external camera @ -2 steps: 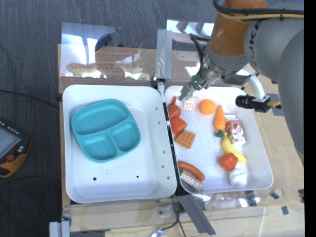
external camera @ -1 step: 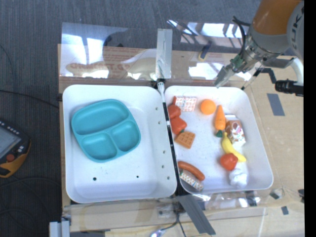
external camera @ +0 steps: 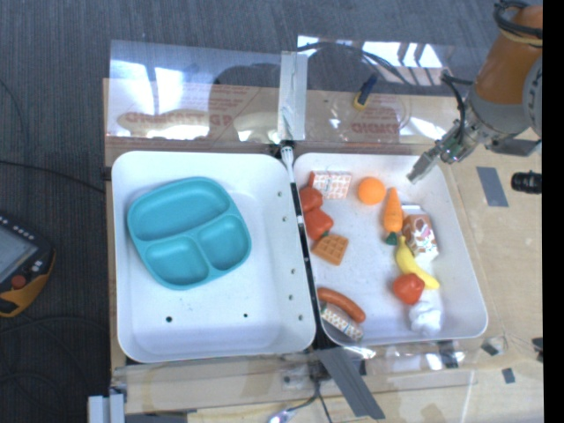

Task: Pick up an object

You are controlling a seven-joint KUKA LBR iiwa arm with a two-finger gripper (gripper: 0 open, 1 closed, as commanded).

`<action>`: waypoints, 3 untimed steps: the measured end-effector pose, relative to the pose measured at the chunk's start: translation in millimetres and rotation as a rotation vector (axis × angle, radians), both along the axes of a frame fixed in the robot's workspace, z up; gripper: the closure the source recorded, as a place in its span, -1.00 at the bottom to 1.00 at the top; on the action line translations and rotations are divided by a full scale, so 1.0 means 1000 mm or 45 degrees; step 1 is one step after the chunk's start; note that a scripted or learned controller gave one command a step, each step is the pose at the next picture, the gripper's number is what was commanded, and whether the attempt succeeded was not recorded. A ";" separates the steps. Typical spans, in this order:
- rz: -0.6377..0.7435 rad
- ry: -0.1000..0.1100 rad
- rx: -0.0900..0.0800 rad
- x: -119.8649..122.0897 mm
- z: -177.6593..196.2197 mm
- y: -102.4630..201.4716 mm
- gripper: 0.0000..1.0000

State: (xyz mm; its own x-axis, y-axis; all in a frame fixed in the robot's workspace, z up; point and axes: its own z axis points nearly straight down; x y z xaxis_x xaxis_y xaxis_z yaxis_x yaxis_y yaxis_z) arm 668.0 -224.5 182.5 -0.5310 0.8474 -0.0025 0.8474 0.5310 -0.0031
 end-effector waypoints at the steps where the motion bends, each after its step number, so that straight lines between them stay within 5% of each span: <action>1: 0.002 -0.003 -0.001 0.001 0.001 0.001 -1.00; 2: -0.113 -0.008 0.005 -0.043 -0.087 0.005 -1.00; 3: -0.234 -0.015 0.003 -0.084 -0.092 0.061 -1.00</action>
State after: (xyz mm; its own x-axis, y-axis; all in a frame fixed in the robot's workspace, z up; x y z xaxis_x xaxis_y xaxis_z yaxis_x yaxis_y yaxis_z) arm 584.4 -163.4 90.3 -0.3675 0.9300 -0.0059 0.9300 0.3675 0.0086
